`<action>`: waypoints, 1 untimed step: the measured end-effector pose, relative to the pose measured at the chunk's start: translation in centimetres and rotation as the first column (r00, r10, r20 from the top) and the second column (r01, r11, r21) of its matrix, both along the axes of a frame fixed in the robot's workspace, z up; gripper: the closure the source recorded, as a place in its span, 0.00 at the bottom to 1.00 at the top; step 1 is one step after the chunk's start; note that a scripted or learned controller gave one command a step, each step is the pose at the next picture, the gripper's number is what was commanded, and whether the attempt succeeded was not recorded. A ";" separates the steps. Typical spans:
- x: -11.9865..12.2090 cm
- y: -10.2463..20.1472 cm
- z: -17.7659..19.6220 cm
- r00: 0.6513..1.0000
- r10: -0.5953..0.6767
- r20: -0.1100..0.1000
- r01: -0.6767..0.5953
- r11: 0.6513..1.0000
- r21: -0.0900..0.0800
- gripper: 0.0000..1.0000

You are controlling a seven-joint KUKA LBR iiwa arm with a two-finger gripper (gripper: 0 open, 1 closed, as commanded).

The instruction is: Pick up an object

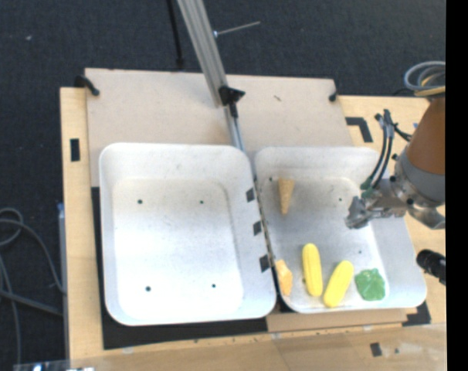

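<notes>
— Where is the arm (423, 157)?

— At the right edge, grey with an orange band, reaching over the right bin (388, 280). Its jaws (361, 211) hang above the bin's right half, near the middle of its depth, well above the toys at the front.

— Wide or narrow?

— I cannot tell. The jaws are a small grey blur at this angle, and nothing shows between them.

— What lies in that bin?

— Five things. A tan cone (285, 194) lies in the upper left part, near the wall shared with the other bin, its point toward the front. Along the front, from left to right: a small orange piece (283, 277) tight against the left wall, a yellow corn cob (312, 269) standing roughly lengthwise, a second yellow piece (338, 283) tilted and leaning to the right (its lower end close to the cob's), and a green lump (370, 284) just beside it, near the front right corner.

— Is any of them touched by the jaws?

— No. The cone is well to their left, and the yellow and green things are nearer the front.

— And the left bin (110, 207)?

— White, with a few dark dots on its floor. Both bins sit side by side on the tabletop (76, 207), on a pale board. A metal rail (207, 45) slants down from the top to the gap between the bins.
</notes>
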State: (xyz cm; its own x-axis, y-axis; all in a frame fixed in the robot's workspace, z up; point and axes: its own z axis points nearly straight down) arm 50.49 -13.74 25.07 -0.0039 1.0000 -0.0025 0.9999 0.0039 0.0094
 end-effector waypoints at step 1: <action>0.2 -0.1 2.9 1.000 0.001 -0.004 -0.001 1.000 0.001 1.00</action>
State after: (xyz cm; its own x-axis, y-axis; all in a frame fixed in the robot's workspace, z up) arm 50.65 -13.83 27.97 -0.0045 1.0000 -0.0016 1.0000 0.0045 0.0057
